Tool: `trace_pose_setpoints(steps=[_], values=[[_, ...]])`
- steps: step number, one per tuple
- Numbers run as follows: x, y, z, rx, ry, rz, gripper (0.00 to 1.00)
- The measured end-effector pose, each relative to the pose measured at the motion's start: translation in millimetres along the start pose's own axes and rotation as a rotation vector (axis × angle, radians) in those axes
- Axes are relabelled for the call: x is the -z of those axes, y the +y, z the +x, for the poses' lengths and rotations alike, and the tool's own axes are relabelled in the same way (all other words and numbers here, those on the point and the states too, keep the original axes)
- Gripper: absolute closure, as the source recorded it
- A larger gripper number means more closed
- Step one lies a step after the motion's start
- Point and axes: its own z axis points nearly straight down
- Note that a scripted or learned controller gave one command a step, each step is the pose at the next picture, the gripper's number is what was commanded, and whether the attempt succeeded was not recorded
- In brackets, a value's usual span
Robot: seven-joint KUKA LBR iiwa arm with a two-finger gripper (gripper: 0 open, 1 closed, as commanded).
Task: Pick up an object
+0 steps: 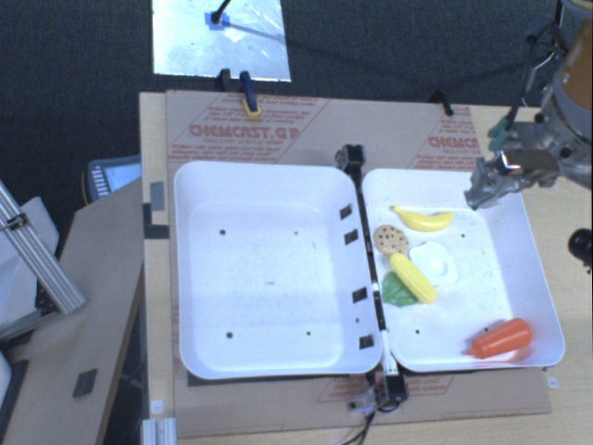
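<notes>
Hand (484, 193) sat at the upper right of the frame, over the top right corner of the right bin (547, 290). Couldn't tell how it was set or whether it had anything; nothing visible in it from this angle.

All candidates were in the right bin, left bin (269, 276) had no objects to go for.

- Banana (424, 218): upper middle of the right bin, nearest the hand, lying flat with space around it. Looked like toy plastic, so probably light, stiff and a bit slick. I'd take it across the thick middle, square to its length; the curve would let it roll out if caught near a tip.
- Cookie (390, 240): just below-left of the banana, close to the divider wall. Flat disc, poor grip from above, wall in the way.
- Corn cob (414, 278): centre of the bin, lying diagonally with its lower end on the green leaf (397, 292) and just beside the fried egg (434, 263). Rigid and likely light, decent width across the middle, but neighbours crowded it on both sides.
- Fried egg: thin and flat, little to pinch.
- Carrot (501, 337): lower right corner, touching or nearly touching the bin wall. Tapered, probably smooth; grab the fat end, though the wall limited clearance.

My pick was the banana: closest, isolated, nothing fragile there.
</notes>
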Motion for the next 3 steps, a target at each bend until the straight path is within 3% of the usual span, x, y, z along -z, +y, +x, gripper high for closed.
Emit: trace_pose_setpoints(steps=[1, 2, 3], values=[[65.0, 25.8, 49.5, -0.004, 0.000, 0.000, 1.00], [90.2, 16.6, 129.9, -0.003, 0.000, 0.002, 1.00], [89.9, 11.9, 194.3, -0.001, 0.002, 0.003, 1.00]])
